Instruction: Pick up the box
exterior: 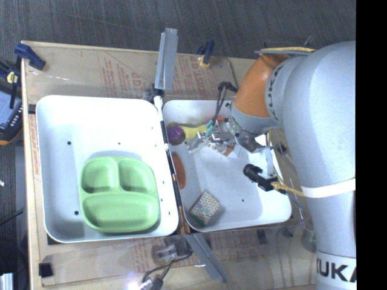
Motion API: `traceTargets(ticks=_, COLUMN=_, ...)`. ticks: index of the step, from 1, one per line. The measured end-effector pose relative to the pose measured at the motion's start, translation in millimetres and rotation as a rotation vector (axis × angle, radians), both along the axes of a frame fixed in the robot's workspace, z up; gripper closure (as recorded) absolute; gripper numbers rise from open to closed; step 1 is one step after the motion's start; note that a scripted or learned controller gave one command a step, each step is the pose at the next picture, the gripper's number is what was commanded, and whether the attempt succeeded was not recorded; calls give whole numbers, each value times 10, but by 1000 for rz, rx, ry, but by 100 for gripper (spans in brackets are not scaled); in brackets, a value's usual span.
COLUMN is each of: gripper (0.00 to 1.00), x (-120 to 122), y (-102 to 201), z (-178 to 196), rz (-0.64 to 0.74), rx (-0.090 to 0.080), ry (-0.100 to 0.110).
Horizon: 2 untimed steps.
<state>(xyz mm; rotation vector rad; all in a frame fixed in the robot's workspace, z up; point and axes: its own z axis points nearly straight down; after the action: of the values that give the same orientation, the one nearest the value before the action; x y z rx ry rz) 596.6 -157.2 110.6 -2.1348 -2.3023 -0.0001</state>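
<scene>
I'm hovering the hand [213, 139] near the top of the right bin [275, 207], and I cannot tell its state. The box [205, 208] is lying at the lower left (well apart). I'm risking closing on the purple thing [175, 134] instead.

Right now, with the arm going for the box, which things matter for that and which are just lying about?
For the job:
box, near the front of the right bin
gripper, toward the back of that bin, apart from the box

Just lying about:
green divided tray in the left bin
purple object
yellow object
reddish-orange object
</scene>
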Motion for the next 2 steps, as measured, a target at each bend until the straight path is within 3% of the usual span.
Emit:
traceTargets(ticks=1, gripper=0, x=532, y=-472, z=-72, rz=98, rx=30, ry=56)
traceTargets(ticks=2, gripper=0, x=139, y=-511, z=769, rz=158, rx=1, ry=-2)
